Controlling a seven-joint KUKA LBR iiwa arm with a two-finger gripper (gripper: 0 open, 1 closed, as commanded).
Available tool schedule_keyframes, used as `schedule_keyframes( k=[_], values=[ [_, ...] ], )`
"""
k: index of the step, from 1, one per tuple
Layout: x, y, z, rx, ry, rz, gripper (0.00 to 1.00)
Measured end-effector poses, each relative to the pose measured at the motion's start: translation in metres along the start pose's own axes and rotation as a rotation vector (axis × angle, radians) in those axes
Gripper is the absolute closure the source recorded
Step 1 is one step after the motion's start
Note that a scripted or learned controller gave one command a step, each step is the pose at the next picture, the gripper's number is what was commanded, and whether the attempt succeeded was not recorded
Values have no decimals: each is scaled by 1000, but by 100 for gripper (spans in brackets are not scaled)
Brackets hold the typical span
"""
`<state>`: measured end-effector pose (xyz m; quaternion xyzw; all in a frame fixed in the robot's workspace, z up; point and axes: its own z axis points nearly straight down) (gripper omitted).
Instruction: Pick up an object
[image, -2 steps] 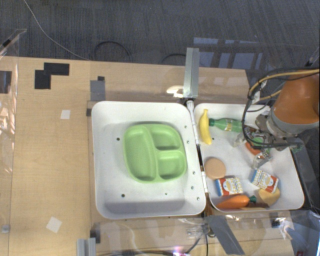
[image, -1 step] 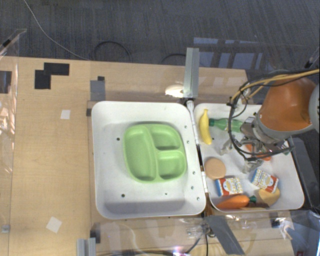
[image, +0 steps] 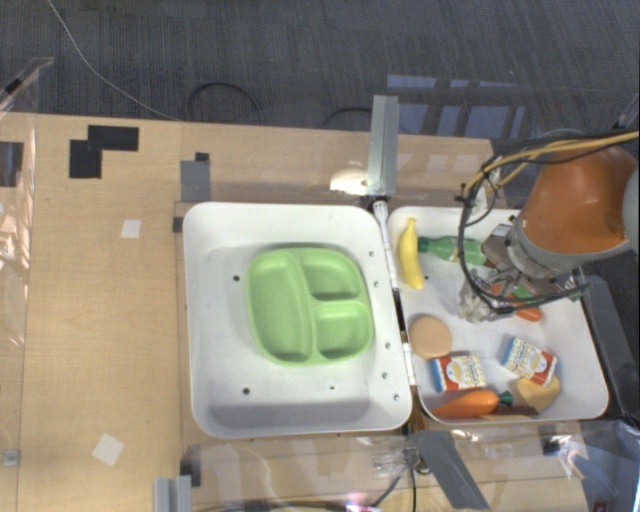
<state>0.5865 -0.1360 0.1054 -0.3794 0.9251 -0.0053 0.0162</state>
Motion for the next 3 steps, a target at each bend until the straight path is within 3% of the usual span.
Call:
schedule_keyframes(
  k=[1,2,3],
  values=[
    [-58,-63,-137,-4,11,158,100],
    [-28,-100,-169,-13,17,-40,100],
    [-16,-112,-188,-18,13,-484,100]
  ],
)
